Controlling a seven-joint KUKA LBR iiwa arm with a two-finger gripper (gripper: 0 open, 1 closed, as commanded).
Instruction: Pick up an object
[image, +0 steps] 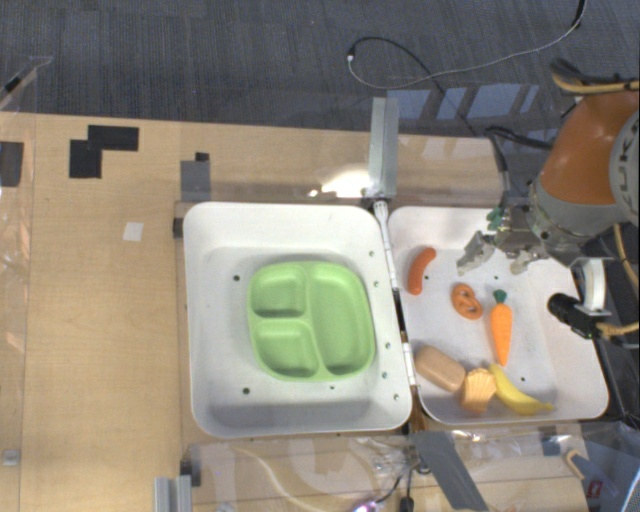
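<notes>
Left white bin (200, 300) as landmark, green three-compartment plate (310, 320) lying at its centre, wooden counter (90, 330) extending to its left, black patches (100, 148) on the counter beyond its far-left corner, dark cable (440, 75) looping behind it.

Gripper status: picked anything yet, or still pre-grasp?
Done: nothing lifted. The sausage, carrot, banana and other toy foods all lie on the right bin floor. In hand: the gripper is open over that bin's upper part, nothing between its fingers. Left: descend, close on one item, lift.
</notes>
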